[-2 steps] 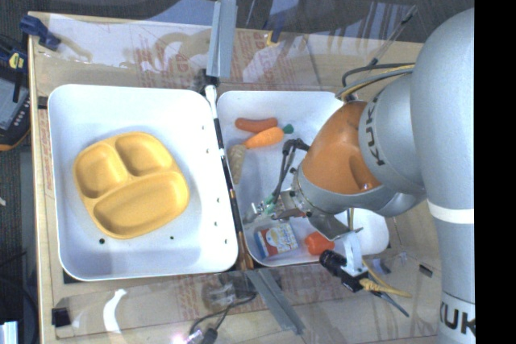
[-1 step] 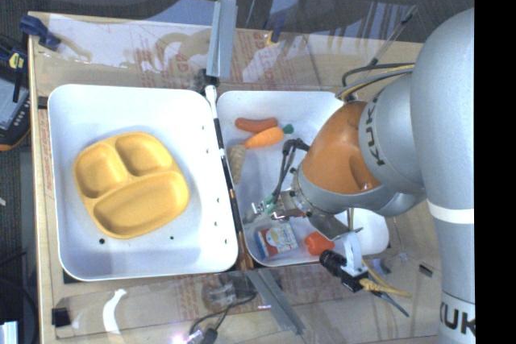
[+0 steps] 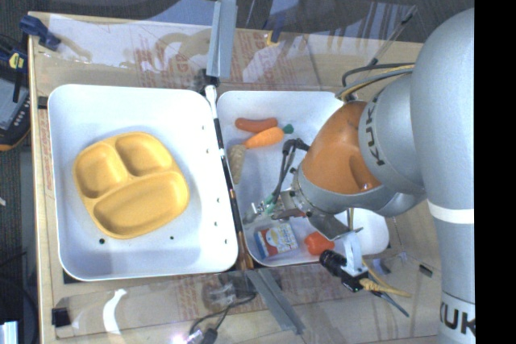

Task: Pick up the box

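1. White plastic bins side by side: left bin [image 3: 64, 173] carried a yellow sectioned plate [image 3: 131, 184]; right bin [image 3: 242, 105] carried the clutter and the arm [image 3: 403, 133].
2. Small box [image 3: 276, 240] with red and blue print lay flat at the near edge of the right bin, just beside a red-orange object [image 3: 318, 242] on its right.
3. Gripper [image 3: 274, 209] hung low over the right bin, just above and a little left of the box. Could not tell whether open or closed, nor whether anything sat between the tips; metal parts blurred together there.
4. Two carrots [image 3: 262, 132] lay at the far end of the same bin, well apart from the box. A pale tan object [image 3: 236, 161] stood against the bin's left wall.
5. Risks, judged only: box sat close to the near wall and the corner, so likely little room for one tip on that side; could strike the rim or shove the box against the wall instead of closing around it.
6. Flat, thin box: likely to slip or tilt out if pinched at an edge.
7. Red-orange neighbour touching or nearly so: could get caught in the grip, or nudged.
8. Hidden: orange wrist housing covered the middle and right of the bin. Box label unreadable. Red-orange object unidentified.
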You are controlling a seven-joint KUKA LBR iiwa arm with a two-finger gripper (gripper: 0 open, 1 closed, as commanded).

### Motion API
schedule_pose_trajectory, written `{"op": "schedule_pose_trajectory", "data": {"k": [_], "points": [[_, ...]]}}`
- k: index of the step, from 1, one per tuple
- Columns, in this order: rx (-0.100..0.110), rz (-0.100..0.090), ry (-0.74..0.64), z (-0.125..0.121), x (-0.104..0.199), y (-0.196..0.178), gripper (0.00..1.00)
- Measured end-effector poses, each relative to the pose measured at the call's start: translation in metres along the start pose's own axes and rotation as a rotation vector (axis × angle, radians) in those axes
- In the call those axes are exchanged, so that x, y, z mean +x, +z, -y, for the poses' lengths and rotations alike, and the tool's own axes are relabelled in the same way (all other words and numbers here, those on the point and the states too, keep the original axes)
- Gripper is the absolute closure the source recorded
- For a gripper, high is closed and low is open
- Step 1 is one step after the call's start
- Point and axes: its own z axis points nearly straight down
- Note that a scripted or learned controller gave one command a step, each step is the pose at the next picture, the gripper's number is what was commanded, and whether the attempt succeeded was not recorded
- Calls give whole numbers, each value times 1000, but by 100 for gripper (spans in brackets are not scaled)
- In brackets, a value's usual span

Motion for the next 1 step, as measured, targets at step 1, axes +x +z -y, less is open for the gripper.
{"op": "schedule_pose_trajectory", "data": {"k": [1], "points": [[0, 0, 0, 0, 0, 0, 0]]}}
